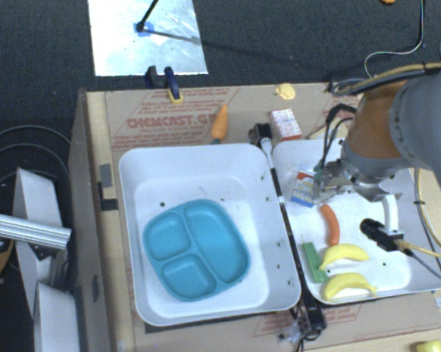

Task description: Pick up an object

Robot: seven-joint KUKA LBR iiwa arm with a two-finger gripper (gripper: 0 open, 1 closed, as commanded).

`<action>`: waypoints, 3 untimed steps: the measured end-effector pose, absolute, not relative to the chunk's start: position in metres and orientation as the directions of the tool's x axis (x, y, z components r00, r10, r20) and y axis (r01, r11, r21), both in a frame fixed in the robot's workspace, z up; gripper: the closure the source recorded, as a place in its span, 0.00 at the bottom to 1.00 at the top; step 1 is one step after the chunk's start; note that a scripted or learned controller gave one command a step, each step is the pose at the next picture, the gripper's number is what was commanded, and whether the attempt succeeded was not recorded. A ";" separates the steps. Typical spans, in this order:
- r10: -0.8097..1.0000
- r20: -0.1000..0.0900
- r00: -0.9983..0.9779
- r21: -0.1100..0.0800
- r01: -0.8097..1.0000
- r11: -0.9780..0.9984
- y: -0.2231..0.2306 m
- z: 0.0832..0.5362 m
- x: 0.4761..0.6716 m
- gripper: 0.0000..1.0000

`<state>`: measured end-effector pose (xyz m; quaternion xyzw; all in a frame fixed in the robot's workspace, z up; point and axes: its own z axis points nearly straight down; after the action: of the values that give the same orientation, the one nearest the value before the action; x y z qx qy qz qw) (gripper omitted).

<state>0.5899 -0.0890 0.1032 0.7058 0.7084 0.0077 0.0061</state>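
Orange sausage [331, 224] just below the tool [322, 188], perhaps apart.

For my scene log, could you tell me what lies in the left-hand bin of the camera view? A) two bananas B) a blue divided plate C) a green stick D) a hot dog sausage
B: the blue divided plate lies alone in the left bin; the two bananas are in the right bin.

Dark carpet floor [284, 22] fills my upper frame. Shiny metal sheet [147, 31] lies top centre. Cardboard-topped bench [170, 115] below it. Black cables [6, 158] coil at left, beside a silver rail [23, 229].
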 end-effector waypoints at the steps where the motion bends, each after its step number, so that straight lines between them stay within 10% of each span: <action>1: 1.000 0.003 -0.003 0.015 1.000 0.003 -0.089 0.101 0.589 0.00; 3: 1.000 0.000 0.001 -0.002 1.000 -0.001 -0.098 0.084 0.523 0.00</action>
<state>0.5233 -0.0976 0.0839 0.7074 0.7068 -0.0007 -0.0007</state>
